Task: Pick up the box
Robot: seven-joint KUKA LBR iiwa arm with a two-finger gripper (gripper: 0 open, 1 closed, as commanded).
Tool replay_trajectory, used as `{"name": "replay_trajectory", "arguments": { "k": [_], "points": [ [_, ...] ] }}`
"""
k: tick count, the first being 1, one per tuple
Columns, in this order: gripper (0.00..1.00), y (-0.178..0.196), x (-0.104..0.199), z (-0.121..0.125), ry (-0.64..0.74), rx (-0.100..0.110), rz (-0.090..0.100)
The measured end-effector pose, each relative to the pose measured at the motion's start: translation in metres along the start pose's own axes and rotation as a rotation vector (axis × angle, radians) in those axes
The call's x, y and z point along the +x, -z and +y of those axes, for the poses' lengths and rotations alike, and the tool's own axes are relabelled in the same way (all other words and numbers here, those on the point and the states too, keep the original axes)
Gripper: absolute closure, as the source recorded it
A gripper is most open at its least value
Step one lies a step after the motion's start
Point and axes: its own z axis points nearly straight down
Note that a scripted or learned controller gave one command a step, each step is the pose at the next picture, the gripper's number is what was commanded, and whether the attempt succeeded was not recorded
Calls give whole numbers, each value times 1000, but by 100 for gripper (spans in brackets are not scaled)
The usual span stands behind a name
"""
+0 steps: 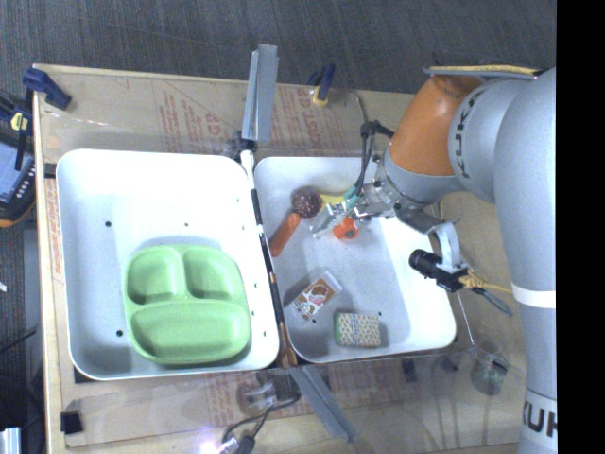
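One small flat printed cardboard box (pixel 315 299) lies tilted in right white bin (pixel 416 324) | two-finger gripper (pixel 346 218) jaws: cannot tell.

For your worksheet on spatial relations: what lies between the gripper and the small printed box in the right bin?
In the camera view, bare white bin floor separates gripper and box.

Green tray (pixel 187 305), orange carrot (pixel 284 234), red-patterned box (pixel 315 299), white bins (pixel 85 173).
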Motion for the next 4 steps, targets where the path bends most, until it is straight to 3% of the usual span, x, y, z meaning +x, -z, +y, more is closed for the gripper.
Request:
{"name": "replay_trajectory", "arguments": {
  "k": [1, 2, 3, 4],
  "points": [
    [0, 0, 32, 44, 160, -4, -2],
    [0, -51, 47, 79, 115, -16, -15],
    [0, -1, 40, 79, 480, -4, -3],
    [0, -58, 49, 16, 414, 1, -4]
  ]
}}
